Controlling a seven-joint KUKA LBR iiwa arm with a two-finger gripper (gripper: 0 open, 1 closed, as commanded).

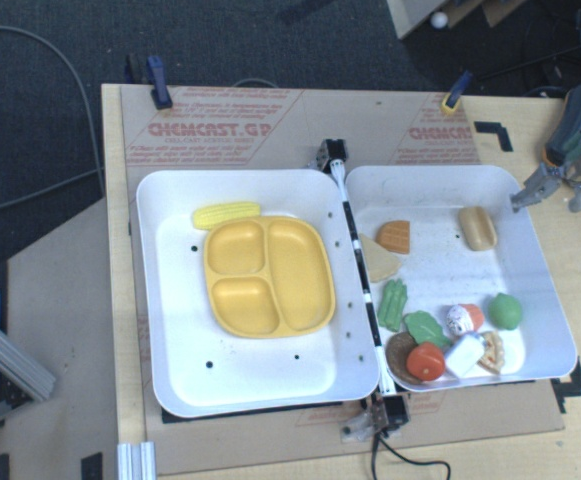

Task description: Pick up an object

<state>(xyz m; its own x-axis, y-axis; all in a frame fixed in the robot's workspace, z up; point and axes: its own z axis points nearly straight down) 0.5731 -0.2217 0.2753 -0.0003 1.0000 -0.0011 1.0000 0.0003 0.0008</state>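
Observation:
The right bin [530,268] holds several toy foods. A tan bread roll [478,228] and an orange wedge [394,236] lie near its back. A green pepper [392,303], a red tomato [426,361], a green ball [506,311] and a red-and-white piece [462,318] crowd its front. My gripper [553,196] hangs at the far right, above the right bin's back right rim, just right of the bread roll. Its fingers are spread, with nothing between them.
The left bin [170,298] holds a yellow three-compartment plate [268,273], with a corn cob [225,213] behind it. A clamp bar [355,268] runs between the two bins. Blue clips [156,80] pin the cardboard at the back.

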